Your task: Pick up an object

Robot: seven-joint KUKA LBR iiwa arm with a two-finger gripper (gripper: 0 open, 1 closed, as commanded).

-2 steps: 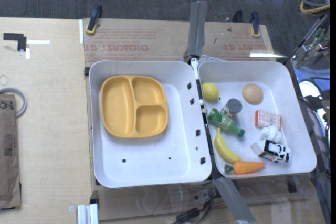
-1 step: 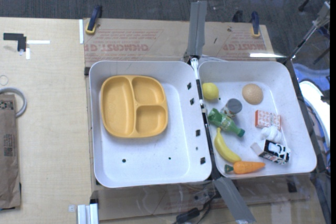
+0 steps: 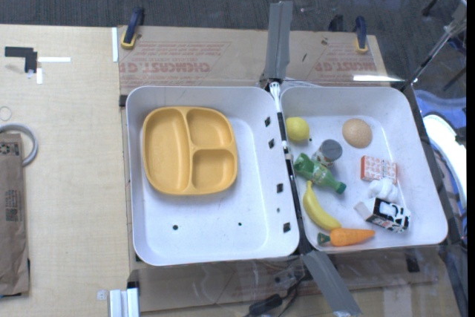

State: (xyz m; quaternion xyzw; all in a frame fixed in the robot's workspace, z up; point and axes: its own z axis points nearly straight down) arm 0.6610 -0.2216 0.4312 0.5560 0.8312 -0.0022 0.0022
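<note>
The right bin (image 3: 407, 115) holds several small objects. A yellow lemon (image 3: 297, 130) lies near its left wall, and a tan egg-shaped ball (image 3: 357, 133) sits toward the back. A small grey-lidded can (image 3: 328, 153) stands beside a green bottle (image 3: 319, 173) lying on its side. A banana (image 3: 318, 209) and an orange carrot (image 3: 351, 237) lie near the front. A red and white packet (image 3: 377, 168), a white piece (image 3: 383, 189) and a black and white carton (image 3: 389, 214) rest on the right side.
The left bin (image 3: 223, 234) holds a yellow divided plate (image 3: 190, 151). A grey divider bar (image 3: 279, 41) rises between the bins at the back. Cardboard (image 3: 193, 59) with blue clamps lies behind both bins. A brown paper bag (image 3: 12, 211) sits at the far left.
</note>
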